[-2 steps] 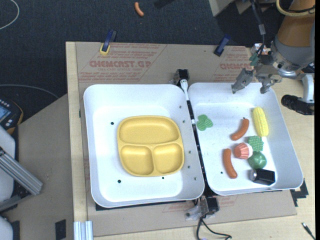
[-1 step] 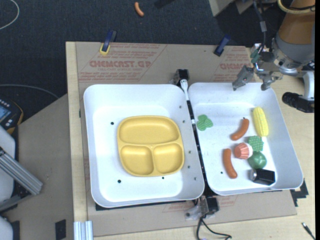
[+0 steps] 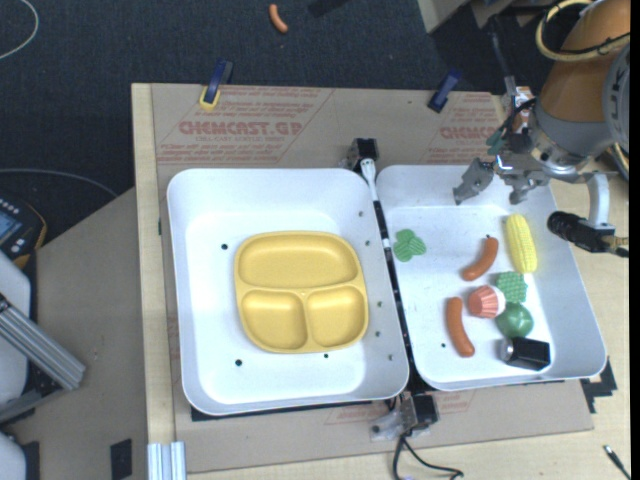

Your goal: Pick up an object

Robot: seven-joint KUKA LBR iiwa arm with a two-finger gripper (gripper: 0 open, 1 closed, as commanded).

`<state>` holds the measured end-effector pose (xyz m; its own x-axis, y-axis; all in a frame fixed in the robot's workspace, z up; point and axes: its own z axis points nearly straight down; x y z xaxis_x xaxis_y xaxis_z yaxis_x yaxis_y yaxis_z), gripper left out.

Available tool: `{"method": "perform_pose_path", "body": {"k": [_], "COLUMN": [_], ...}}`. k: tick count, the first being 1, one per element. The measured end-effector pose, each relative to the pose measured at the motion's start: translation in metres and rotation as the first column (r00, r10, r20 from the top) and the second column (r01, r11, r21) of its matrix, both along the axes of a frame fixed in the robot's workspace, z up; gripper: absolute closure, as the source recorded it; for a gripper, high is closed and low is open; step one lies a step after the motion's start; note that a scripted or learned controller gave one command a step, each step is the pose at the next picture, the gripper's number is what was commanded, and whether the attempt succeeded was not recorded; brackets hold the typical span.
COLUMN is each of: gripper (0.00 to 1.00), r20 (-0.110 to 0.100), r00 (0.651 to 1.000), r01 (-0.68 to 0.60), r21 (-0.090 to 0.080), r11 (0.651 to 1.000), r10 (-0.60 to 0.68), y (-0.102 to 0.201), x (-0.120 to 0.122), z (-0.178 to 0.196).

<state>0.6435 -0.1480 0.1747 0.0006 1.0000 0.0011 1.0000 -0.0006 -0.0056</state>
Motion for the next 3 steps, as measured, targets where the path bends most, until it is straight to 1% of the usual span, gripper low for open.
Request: {"method": "perform_pose_path", "body": {"k": [2,3], "gripper": [0.00,1.00], "r20": [-0.001,0.007], "r00": [1.000,1.000], "r01": [-0.001,-0.001], "r21": [0.000,-0.001], "r11": [1.000,1.000], "r10": [0.001,0.001], "y": [0.005,0.005], "x": [-0.004,-0.002], "z": [-0.093,-0.079]}}
